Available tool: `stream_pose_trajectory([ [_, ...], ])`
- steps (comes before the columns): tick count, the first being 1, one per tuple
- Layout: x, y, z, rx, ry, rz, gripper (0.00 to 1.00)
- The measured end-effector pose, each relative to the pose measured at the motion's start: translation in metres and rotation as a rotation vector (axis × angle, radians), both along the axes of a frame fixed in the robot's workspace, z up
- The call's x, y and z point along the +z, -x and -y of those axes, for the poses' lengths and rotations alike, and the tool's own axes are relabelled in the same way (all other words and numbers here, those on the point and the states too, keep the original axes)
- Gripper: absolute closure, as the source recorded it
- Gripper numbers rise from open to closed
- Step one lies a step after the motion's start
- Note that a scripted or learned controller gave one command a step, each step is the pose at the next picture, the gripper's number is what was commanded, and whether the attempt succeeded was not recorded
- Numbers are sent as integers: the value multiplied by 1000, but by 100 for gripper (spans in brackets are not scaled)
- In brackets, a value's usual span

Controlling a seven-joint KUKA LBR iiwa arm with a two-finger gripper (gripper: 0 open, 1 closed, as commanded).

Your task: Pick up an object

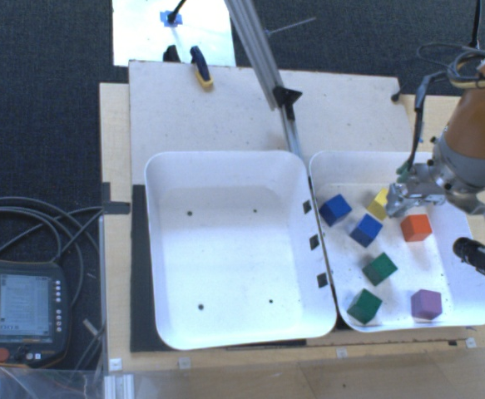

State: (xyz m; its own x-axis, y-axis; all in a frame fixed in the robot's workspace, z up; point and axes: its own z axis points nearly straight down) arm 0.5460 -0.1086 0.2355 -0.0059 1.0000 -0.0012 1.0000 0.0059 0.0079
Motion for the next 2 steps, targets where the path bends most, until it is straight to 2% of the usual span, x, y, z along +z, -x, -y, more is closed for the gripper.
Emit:
stream_pose_trajectory([
  [1, 54, -2, 1, -1, 1, 0, 100],
  [2, 54, -1, -59, 5, -3, -6, 100],
])
